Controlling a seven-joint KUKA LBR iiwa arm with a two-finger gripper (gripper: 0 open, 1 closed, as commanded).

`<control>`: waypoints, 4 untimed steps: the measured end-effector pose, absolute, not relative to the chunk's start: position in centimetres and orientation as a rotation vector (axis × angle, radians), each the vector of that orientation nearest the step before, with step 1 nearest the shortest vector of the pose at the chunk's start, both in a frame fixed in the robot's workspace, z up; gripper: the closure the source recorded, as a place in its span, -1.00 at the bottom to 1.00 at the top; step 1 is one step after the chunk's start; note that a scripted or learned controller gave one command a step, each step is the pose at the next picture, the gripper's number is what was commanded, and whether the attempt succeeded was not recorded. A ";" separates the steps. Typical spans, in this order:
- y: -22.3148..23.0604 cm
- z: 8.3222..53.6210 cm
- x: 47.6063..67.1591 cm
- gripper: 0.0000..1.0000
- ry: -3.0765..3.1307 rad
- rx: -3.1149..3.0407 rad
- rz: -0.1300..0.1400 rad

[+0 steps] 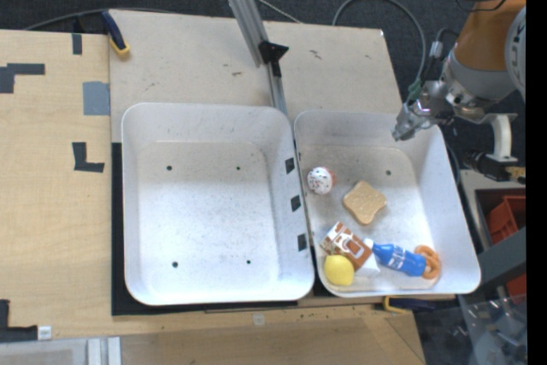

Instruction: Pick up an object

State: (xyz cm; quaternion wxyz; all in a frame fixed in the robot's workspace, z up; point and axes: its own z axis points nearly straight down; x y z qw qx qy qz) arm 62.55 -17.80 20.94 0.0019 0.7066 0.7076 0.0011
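Jaws cannot be told apart at this size; the gripper [405, 129] hangs over the right bin's [453, 209] far corner, nothing visibly in it. Nearer in that bin lie a speckled ball [319, 180], a bread slice [365, 202], an orange-and-white carton [347, 245], a lemon [339, 271] and a blue bottle [402, 259]. The left bin [209, 120] sits just beside.

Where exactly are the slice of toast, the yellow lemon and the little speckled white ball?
slice of toast [365, 202], camera view, middle of its tan top face.
yellow lemon [339, 271], camera view, centre of its rounded body.
speckled white ball [319, 180], camera view, middle of its upper surface.
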 end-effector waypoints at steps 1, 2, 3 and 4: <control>-17.1 26.6 63.4 1.00 2.221 2.215 0.005; -11.7 25.9 62.7 1.00 2.230 2.217 -0.001; -6.2 24.3 63.5 1.00 2.230 2.217 -0.002; -0.8 22.8 63.9 1.00 2.231 2.217 -0.003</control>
